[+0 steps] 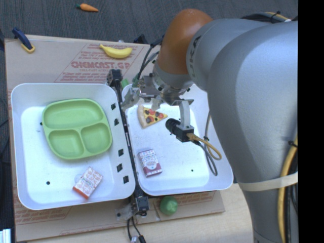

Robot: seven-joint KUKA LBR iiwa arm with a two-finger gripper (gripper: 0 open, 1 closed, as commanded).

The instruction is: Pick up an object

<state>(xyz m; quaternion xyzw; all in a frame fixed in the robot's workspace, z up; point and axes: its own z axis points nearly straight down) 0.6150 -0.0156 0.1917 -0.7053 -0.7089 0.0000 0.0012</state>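
bins (20, 151) number two (one green tray (76, 127), two cartons (87, 181) (150, 162)).

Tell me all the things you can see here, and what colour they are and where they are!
bins: 2, white, side by side on the bench
divided plate: 1, light green, in the left bin
snack packet: 1, red and white, left bin, near corner
pizza slice toy: 1, yellow with red spots, right bin, under the gripper
small box: 1, red and white, right bin, near side
banana: 1, yellow, on the cardboard beyond the bins
green ball: 1, on the cardboard in front of the right bin
carrot: 1, orange, on the floor
arm: 1, grey with orange band
gripper: 1, above the pizza slice toy
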